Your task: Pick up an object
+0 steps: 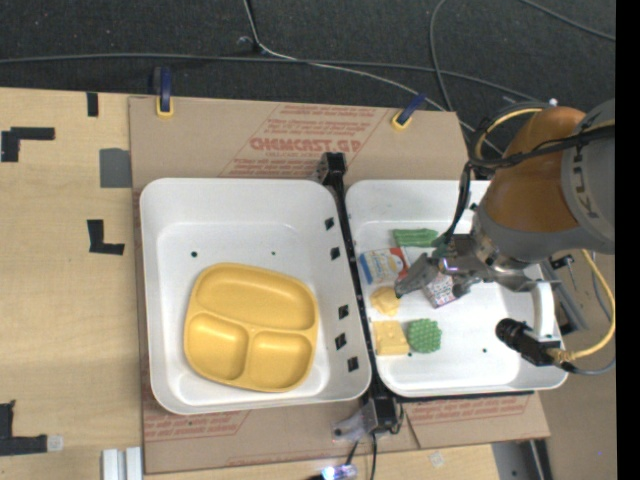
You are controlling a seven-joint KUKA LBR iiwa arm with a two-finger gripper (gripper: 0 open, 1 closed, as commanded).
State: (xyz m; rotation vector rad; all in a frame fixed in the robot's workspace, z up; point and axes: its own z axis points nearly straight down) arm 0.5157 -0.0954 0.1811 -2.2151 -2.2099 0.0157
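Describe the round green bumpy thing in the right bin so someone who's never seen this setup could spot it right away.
Look at the right-hand white bin, the one the arm reaches into. Near its front left part, a small round green bumpy piece lies beside a pale yellow square. The other green item, farther back, is flat and oblong, not round and knobbly.

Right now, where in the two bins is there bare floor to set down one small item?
Left bin: bare strip behind the yellow tray, toward the far wall. Right bin: bare floor at the near right, right of the green studded piece. Crowded: the right bin's left half, around the gripper.
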